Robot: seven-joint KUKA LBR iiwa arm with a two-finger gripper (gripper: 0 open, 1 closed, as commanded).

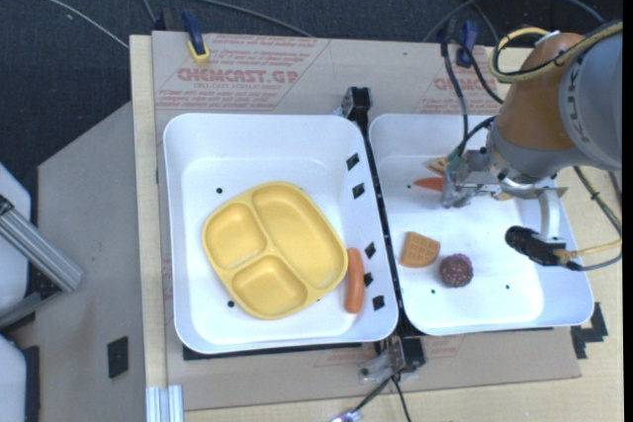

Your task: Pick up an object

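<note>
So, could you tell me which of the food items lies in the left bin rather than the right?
The sausage, beside the yellow tray; the waffle, berry and carrot lie in the right bin.

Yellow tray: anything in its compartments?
Empty. All three compartments of the yellow tray show bare yellow; the hot dog lies outside, against its right rim.

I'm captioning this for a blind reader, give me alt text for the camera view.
A grey and orange robot arm lowers its hand over a small orange piece in the right bin, which also holds a tan waffle-like piece and a dark red ball. The left bin holds a yellow divided plate and an orange sausage.
</note>
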